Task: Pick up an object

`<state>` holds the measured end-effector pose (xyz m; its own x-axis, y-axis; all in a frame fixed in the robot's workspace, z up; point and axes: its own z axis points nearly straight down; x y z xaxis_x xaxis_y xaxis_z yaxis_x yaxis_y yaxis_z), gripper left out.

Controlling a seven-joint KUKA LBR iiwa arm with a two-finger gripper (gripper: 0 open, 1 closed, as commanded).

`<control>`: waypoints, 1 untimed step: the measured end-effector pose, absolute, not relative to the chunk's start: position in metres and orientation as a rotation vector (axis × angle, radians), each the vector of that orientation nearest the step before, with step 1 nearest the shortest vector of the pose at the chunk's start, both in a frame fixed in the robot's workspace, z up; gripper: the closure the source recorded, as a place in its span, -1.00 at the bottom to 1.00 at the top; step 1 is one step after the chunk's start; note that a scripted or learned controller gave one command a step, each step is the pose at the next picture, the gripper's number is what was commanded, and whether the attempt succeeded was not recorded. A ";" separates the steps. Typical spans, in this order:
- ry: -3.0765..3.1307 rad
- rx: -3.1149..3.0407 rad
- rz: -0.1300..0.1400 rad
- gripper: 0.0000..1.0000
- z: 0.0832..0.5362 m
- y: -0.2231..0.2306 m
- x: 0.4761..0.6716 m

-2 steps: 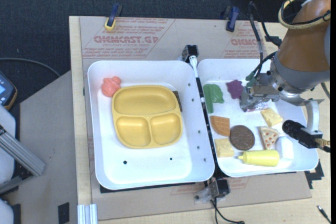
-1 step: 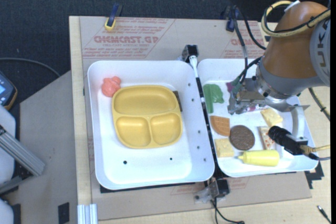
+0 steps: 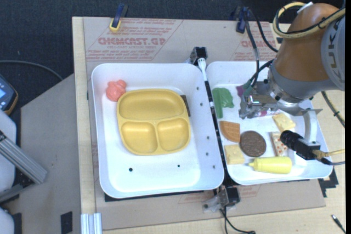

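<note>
Yellow catches your eye first: a mustard bottle (image 3: pixel 271 165) lies along the near rim of the right bin (image 3: pixel 274 177), beside a brown round cookie (image 3: pixel 253 143) and pale cracker pieces (image 3: pixel 234 154). You have little free floor there. Left bin (image 3: pixel 104 134) keeps open white margins around a yellow divided plate (image 3: pixel 153 120), a pink toy (image 3: pixel 115 90) in its far corner. Your pincer (image 3: pixel 253 108) hangs over the right bin's middle, near a green piece (image 3: pixel 223 100); whether it is apart or together, you cannot tell. Arm (image 3: pixel 304 57) slants in from right.
</note>
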<state>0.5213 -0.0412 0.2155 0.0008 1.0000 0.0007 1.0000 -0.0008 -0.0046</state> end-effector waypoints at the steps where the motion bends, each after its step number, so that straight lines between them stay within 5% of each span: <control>1: -2.218 -2.220 0.001 1.00 0.228 -0.041 0.506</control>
